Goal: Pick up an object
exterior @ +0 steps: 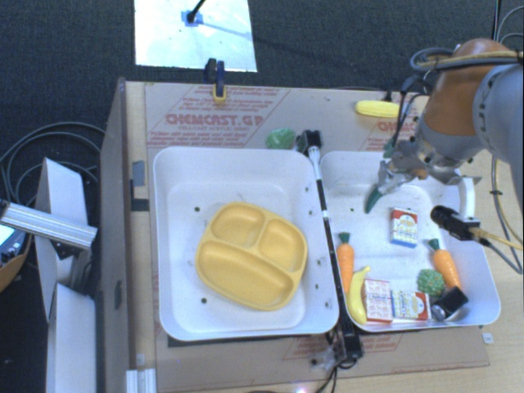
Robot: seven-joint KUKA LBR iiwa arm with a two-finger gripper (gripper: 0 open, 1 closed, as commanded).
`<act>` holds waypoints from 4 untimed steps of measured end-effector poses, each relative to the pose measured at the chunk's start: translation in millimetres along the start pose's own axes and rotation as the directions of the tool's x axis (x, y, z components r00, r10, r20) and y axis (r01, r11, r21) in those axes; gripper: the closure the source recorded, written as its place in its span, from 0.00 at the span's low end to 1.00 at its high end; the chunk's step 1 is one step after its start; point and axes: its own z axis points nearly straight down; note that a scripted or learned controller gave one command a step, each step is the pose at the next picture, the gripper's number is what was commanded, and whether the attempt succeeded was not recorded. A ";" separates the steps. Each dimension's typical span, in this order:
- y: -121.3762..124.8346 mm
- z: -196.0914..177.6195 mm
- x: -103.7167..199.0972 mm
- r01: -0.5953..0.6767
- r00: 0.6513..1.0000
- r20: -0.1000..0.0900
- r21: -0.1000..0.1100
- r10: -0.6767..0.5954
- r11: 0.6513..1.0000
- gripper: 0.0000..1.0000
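Over on the right, the grey arm [483, 97] with its orange band reaches down into the right bin [483, 289], and its claw [383, 188] hangs low over the bin's upper left part. A dark green thing [372, 199] sits right at the claw's tip, but whether it is pinched between the fingers or merely lies beneath them I cannot tell, nor can I make out how far apart the fingers stand.

The right bin holds a scatter of toy food. A small red-and-white box [404, 227] lies near the middle, just below and right of the claw. 1 carrot [345, 260] rests against the left wall, with a yellow banana [357, 295] curving below it. 2 more little cartons, one [377, 301] beside the other [409, 305], lie along the front wall next to the banana. A second carrot [444, 267] lies toward the right side, above a green broccoli piece [431, 282] and a dark can [450, 303] in the front right corner.

The left bin [176, 236] carries a yellow divided plate [250, 256] with 3 compartments, lying flat near its middle.

On the worktop [237, 117] behind the bins, a green leafy item [281, 139] sits near the divide, and a yellow object [377, 108] lies further right.
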 end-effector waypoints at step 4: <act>-38.8 79.7 -41.6 -0.005 1.000 0.009 -0.009 0.005 1.000 0.00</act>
